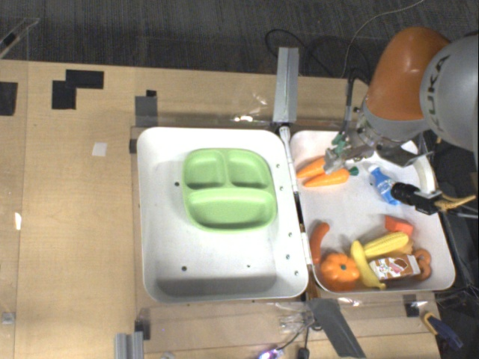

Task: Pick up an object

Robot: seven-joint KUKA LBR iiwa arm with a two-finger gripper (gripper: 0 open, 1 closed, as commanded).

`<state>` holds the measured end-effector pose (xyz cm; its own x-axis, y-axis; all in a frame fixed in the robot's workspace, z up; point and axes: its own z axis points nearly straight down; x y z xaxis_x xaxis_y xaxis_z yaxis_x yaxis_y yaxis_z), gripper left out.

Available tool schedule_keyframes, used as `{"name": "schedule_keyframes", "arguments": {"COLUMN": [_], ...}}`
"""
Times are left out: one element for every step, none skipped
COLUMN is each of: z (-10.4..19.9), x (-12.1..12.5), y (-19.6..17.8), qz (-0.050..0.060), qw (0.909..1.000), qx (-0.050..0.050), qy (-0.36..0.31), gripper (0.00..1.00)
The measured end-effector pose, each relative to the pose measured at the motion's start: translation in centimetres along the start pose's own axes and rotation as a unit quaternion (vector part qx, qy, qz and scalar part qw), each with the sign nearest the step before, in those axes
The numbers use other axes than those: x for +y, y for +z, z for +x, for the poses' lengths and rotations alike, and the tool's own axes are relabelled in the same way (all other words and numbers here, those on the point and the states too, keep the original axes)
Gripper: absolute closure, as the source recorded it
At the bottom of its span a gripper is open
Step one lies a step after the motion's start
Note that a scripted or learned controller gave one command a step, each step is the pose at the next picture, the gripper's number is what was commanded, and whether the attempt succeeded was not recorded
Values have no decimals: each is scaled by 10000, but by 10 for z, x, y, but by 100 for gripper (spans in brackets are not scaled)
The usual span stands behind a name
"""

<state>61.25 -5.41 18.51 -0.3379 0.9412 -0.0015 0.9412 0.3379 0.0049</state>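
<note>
While the claw [340, 152] poises over the carrot [323, 172] at the right bin's [449, 275] far end, its state indiscernible, descent should centre squarely across the carrot's width.

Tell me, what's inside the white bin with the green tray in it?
Just the green tray lies inside the left bin, upside up with three sections. Whatever might be under the tray is covered, so that can't be seen.
</note>
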Motion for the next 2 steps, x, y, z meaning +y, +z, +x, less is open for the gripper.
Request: {"name": "schedule_keyframes", "arguments": {"z": [-24, -24], "x": [6, 6], "y": [-23, -23], "qz": [-3, -1], "qw": [9869, 9869], "qx": [-4, -3], "qy": [1613, 1611], "gripper": [100, 0]}}
